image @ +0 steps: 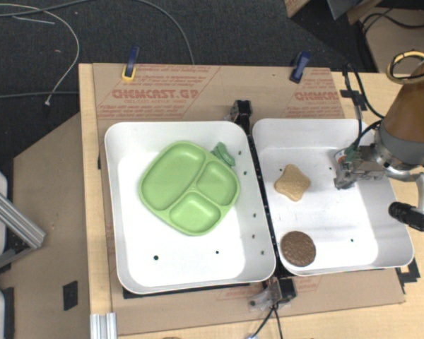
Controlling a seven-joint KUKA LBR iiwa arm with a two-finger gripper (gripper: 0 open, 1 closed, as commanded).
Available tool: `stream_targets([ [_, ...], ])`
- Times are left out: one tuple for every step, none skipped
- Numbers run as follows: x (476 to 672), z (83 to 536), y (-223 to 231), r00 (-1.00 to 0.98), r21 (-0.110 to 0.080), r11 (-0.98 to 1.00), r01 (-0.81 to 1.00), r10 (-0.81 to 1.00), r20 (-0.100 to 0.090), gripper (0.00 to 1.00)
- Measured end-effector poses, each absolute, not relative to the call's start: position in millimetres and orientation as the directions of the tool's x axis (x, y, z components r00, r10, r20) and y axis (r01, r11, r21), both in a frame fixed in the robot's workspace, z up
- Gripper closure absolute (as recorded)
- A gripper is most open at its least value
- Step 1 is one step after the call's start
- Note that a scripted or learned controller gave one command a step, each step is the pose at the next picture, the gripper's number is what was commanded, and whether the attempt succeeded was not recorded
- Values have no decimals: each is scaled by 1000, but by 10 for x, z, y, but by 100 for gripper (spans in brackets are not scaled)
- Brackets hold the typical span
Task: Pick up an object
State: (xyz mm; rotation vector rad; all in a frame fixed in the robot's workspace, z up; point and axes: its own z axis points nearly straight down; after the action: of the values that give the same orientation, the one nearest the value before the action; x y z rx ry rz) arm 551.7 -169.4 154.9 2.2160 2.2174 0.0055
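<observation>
I have the gripper (344, 171) low in the right bin (381, 249), just right of the tan cookie (292, 182) and apart from it; I judge that the nearest pick. At this size I cannot tell how its jaws stand. A brown disc (297, 248) lies near the bin's front edge. In the left bin (124, 189), the green tray (189, 188) partly covers a small green piece (225, 153).

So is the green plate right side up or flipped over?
Right side up: the green plate shows its three hollow compartments facing upward in the left bin.
</observation>
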Motion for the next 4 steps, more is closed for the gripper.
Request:
stream_targets([
  [5439, 2064, -1737, -1, 6, 1, 1000, 1000, -2, 100],
  [5453, 2487, -1740, -1, 7, 1, 1000, 1000, -2, 100],
  [5520, 2392, -1235, -6, -2, 6, 1000, 1000, 3, 100],
  [5483, 2333, -592, -7, -3, 7, 1000, 1000, 4, 100],
])
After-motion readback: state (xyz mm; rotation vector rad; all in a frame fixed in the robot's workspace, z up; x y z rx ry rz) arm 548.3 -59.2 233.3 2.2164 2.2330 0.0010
